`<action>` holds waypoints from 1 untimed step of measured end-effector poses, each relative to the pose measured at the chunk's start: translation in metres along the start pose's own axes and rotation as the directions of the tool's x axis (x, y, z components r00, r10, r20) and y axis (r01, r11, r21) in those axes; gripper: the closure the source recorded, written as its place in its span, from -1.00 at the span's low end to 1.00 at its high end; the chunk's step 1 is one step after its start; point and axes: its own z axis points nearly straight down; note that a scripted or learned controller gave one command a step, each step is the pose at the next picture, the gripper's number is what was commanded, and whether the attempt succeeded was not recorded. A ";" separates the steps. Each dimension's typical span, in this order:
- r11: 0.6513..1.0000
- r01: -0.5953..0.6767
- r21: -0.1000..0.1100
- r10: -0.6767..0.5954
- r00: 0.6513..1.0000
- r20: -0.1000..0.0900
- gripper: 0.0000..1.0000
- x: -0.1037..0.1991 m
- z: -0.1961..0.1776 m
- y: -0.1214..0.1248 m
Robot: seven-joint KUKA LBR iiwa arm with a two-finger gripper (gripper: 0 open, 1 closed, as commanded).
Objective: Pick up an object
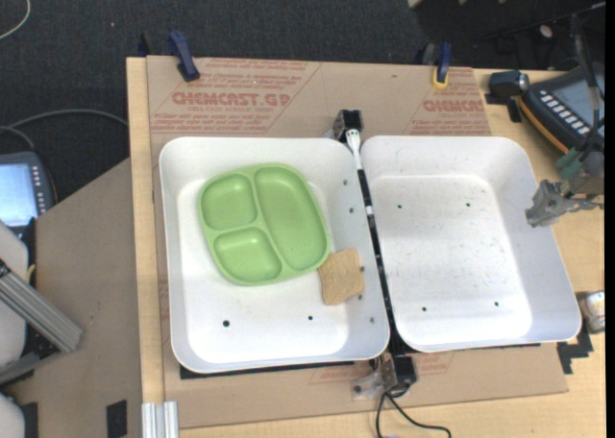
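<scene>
Green divided plate (264,225) sits in the left bin (187,254), tan sponge (341,277) touching at its four o'clock. Cardboard at twelve o'clock reads "CHEMCAST GP". Pincer (550,202) hovers at three o'clock; grip unclear.

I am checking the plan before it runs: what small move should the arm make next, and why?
Probably carry the hand left across the right bin toward the left bin. The hand sits at the right bin's right edge, while the green divided plate and the tan sponge piece both lie in the left bin.
</scene>
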 end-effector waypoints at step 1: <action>0.999 -0.001 -0.036 0.001 1.000 0.011 1.00 0.031 -0.175 0.041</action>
